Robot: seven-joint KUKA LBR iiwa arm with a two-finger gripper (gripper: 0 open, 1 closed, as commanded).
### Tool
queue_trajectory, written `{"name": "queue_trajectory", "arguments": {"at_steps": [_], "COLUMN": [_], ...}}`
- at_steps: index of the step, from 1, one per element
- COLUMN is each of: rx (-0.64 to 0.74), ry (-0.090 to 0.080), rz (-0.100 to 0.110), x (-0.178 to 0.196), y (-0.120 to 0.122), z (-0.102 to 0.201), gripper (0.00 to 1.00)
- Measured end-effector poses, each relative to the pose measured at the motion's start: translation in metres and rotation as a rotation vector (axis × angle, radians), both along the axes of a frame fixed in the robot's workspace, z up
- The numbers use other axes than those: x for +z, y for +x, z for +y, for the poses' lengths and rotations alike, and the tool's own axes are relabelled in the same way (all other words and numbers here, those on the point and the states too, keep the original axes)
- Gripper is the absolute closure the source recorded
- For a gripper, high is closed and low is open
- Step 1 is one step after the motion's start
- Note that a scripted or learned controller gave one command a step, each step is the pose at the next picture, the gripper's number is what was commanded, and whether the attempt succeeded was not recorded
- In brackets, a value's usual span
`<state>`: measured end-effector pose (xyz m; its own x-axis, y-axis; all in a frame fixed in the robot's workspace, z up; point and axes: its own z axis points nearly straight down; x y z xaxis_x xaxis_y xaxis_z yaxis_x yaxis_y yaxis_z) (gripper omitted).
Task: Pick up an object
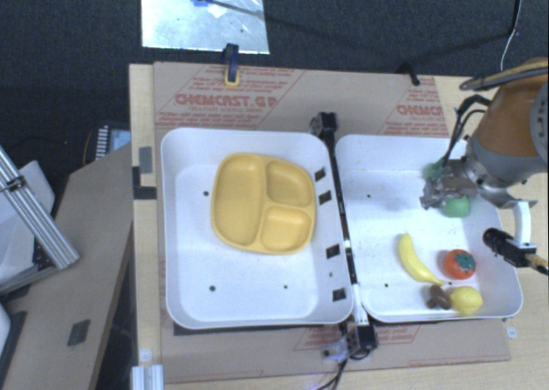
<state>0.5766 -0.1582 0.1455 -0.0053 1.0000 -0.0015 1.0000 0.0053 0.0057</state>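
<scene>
Green object (458, 206) in right bin (377, 294), touching pincer (439, 191); pincer's grip state impossible to tell.

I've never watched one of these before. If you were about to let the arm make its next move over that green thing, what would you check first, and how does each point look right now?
1. Gripper positioned over a target: ok, it sits at the green object in the right bin.
2. Green object actually between the fingers: cannot tell, the wrist covers much of it.
3. Neighbours out of the way: ok, the banana, tomato, lemon and small brown item lie apart, nearer the bin's front.
4. Room from the bin wall: cannot tell, the arm hides that edge.
5. Left bin undisturbed: ok, the yellow divided plate lies flat in it.
</scene>
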Motion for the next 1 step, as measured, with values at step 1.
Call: {"name": "queue_trajectory", "arguments": {"at_steps": [1], "rx": [0.0], "ry": [-0.001], "rz": [-0.001], "x": [0.0498], "y": [0.0046], "z": [-0.0096], "gripper": [1.0]}}
